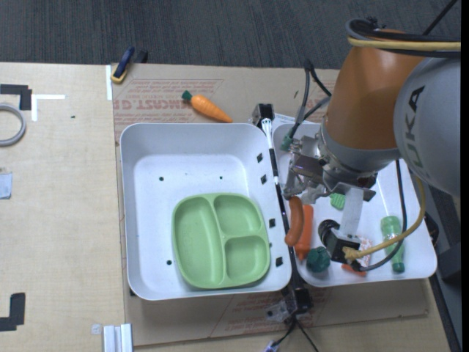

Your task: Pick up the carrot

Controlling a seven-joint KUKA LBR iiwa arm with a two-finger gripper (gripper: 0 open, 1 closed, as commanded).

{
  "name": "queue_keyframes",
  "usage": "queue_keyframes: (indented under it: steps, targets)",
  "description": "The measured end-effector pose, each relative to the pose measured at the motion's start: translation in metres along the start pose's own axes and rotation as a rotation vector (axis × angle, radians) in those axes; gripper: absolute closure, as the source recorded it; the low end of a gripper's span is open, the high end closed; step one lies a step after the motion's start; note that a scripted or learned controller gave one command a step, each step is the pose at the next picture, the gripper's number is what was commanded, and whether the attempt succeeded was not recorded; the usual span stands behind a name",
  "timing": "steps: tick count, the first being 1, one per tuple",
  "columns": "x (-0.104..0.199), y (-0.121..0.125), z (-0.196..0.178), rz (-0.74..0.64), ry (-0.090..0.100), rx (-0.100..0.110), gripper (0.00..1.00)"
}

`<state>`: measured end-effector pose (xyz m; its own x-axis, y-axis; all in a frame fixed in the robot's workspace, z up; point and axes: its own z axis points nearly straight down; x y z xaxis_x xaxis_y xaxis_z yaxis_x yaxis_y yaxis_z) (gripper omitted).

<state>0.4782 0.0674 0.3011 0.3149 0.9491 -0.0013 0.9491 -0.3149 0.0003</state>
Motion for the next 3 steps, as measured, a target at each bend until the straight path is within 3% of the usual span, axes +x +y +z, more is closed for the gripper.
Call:
queue_keyframes:
  steps: [1, 2, 3]
  targets:
    - [-0.06, 0.02, 0.035, 0.242, 0.0, 0.001, 1.0]
    - [-0.06, 0.02, 0.035, 0.242, 0.0, 0.001, 0.0]
    - [-0.064, 0.051, 0.057, -0.048, 0.0, 0.002, 0.0]
